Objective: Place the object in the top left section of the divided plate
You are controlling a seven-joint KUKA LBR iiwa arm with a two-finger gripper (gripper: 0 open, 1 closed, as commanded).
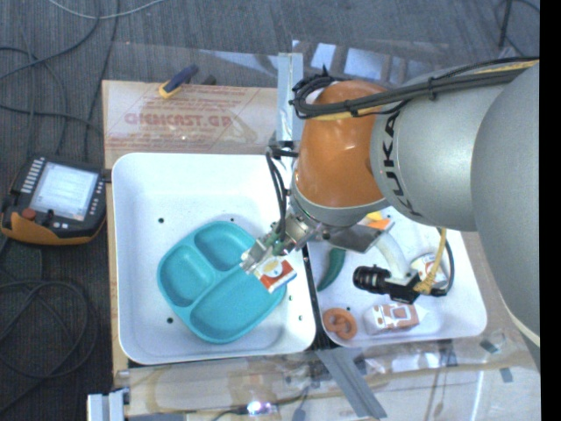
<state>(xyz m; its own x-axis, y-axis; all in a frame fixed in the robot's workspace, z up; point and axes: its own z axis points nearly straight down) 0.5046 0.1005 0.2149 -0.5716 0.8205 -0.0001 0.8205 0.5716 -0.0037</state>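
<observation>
- Up front, the big grey arm (456,147) with its orange band reached in from the right and took up most of that side.
- Its tool (266,257) hung low over the right rim of the divided plate (219,310), hard by the wall between the two bins.
- How far open the tool stood, I could not tell. The wrist covered it, so there was no call on whether it had hold of anything.
- The small red, white and blue object (279,274) sat right under the tool's tip, at the plate's right edge, on or just above the rim.
- It looked to be by the large lower section rather than either small upper one, though the angle made that a shaky call.
- The teal plate lay askew in the left bin (140,200), toward the near side, with its two small sections pointing up and left.
- Over in the right bin (460,310), a curved green piece (333,270) lay near the left wall and a brown ring (340,324) sat at the near left corner. A white and orange toy car (390,317) was just beside the ring.
- Beyond the bins, a blue and yellow item (180,79) lay on the counter (175,134).
- Off to the left, a handheld controller (53,200) with a lit screen rested on the floor (53,60).
</observation>
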